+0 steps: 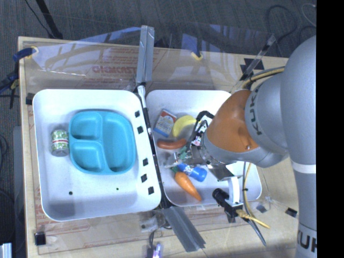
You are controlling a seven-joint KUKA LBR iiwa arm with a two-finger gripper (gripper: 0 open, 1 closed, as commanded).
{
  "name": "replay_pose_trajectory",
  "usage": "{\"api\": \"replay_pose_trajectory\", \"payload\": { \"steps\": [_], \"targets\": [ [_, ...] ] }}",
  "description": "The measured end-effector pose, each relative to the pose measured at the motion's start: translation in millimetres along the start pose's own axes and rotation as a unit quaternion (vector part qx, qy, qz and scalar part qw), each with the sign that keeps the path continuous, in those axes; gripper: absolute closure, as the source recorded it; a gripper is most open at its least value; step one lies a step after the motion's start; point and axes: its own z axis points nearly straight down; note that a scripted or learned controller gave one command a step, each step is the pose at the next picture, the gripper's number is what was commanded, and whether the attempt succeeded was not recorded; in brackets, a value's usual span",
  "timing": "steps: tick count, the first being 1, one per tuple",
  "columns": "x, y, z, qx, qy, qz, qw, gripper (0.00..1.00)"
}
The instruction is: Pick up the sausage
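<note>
Arm (279, 117) is reaching in from the right, over the right bin (215, 98), with its orange band (231, 125) sitting above the bin's middle. Gripper (185, 153) is pointing down and left into the cluster of items in that bin. The tool end is small and partly hidden under the wrist housing; whether it is spread apart or closed cannot be told from this view, and nothing can be confirmed as held.

Sausage (171, 143), reddish-brown, is lying roughly crosswise in the right bin, just left of the tool tip and near the bin's left wall. Contact between tool and sausage cannot be resolved; they are lying very close.

Other items in the right bin: a small carton (164, 122) with red and blue print is lying just above the sausage; a yellow fruit (184, 125) is sitting beside the carton, to its right; a blue object (194, 172) is lying under the wrist; an orange carrot (187, 185) is lying at a slant toward the bin's near edge.

Left bin (80, 203) is holding a blue divided tray (102, 141), with a small can (59, 142) lying just to the tray's left.
</note>
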Motion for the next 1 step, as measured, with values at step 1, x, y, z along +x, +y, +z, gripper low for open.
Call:
{"api": "replay_pose_trajectory", "payload": {
  "steps": [1],
  "targets": [
    [3.8, 0.4, 0.1, 0.0, 0.0, -0.002, 1.0, 0.0]
  ]
}}
